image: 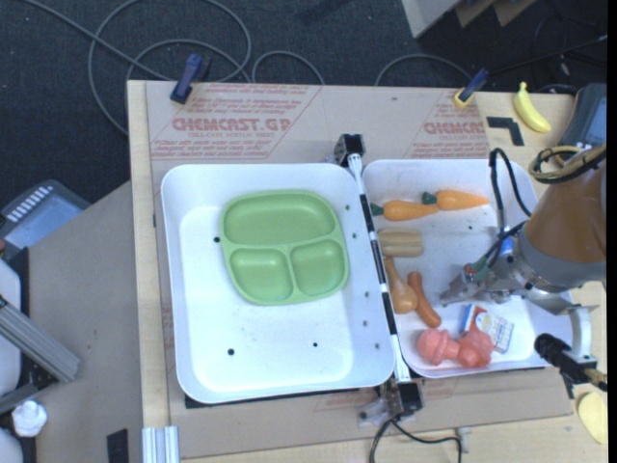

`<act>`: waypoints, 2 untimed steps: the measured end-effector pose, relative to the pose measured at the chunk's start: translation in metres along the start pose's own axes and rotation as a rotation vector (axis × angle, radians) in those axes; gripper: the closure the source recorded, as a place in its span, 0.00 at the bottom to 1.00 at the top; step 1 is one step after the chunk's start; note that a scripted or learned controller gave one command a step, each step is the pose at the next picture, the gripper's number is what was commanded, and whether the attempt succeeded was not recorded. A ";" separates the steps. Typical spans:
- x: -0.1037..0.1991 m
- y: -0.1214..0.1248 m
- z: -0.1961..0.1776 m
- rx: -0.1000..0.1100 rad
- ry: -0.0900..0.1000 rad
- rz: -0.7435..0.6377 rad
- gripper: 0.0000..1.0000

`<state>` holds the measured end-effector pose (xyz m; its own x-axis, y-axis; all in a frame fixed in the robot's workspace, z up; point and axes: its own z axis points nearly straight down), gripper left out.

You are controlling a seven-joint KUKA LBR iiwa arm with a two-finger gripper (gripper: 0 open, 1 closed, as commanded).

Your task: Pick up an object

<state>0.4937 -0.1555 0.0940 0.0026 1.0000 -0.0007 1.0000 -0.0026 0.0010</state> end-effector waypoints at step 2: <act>0.031 0.042 0.000 -0.002 -0.001 -0.002 1.00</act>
<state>0.5361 -0.1252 0.0942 0.0005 1.0000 -0.0022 1.0000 -0.0005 0.0033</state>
